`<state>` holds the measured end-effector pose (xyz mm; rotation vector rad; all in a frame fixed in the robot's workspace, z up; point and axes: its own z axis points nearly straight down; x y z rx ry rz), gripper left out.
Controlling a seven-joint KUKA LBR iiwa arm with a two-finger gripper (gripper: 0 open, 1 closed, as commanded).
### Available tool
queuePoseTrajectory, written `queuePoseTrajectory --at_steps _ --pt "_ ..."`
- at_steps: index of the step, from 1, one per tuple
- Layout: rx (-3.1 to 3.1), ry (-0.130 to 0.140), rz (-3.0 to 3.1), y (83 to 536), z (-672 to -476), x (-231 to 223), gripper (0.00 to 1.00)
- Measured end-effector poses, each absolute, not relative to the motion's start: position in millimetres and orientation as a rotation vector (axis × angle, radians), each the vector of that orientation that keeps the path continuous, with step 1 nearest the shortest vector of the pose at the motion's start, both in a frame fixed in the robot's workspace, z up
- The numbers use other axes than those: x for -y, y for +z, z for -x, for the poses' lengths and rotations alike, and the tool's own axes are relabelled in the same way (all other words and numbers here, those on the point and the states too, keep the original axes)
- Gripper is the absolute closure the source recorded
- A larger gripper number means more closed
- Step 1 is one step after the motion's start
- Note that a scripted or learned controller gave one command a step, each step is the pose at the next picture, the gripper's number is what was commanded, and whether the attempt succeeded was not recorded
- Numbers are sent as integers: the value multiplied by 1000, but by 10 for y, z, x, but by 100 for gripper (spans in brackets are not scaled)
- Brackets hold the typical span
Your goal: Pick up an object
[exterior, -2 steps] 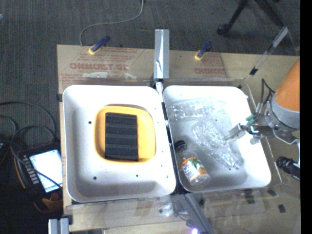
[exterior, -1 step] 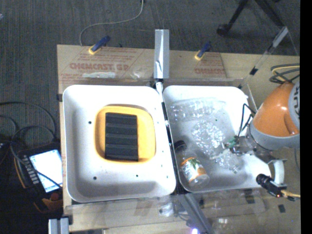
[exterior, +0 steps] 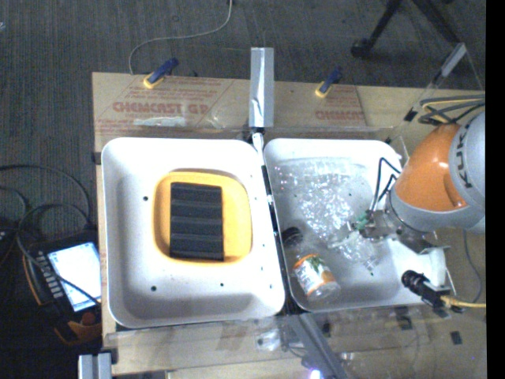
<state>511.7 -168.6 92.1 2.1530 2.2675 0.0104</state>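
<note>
The arm reaches in from three o'clock and hangs over the right bin, its orange band above that bin's three o'clock side. The gripper sits low among the things there, at the four o'clock part of the bin floor. Whether the jaws are spread or pressed together cannot be told; the wrist and clutter hide them.

The right bin holds several candidates. A crumpled clear plastic bottle lies across the middle toward twelve o'clock, its lower end just beside the gripper. A small orange and white container lies on its side toward six o'clock, apart from the gripper. A small dark round piece sits near the nine o'clock wall. The left bin carries a yellow tray with a black ribbed block in its centre, well away from the arm.

Judging by the pose, the step in hand is the descent or closing stage of a grasp, with the clear bottle as the likely target. Nothing is visibly caught yet, so the pick looks unfinished. The next move calls for a firm close on the plastic, then a straight lift; thin, slippery, crushed plastic may slide out or flex away, so the grip should land on a fuller part of the bottle rather than a loose edge.
</note>
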Motion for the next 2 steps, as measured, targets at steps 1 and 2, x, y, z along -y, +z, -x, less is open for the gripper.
queuePoseTrajectory --at_steps 1,2 --pt "-2268 17 -2150 1029 -5135 1673 100" --pt "-2195 -2 -2248 1832 -5516 857 100"
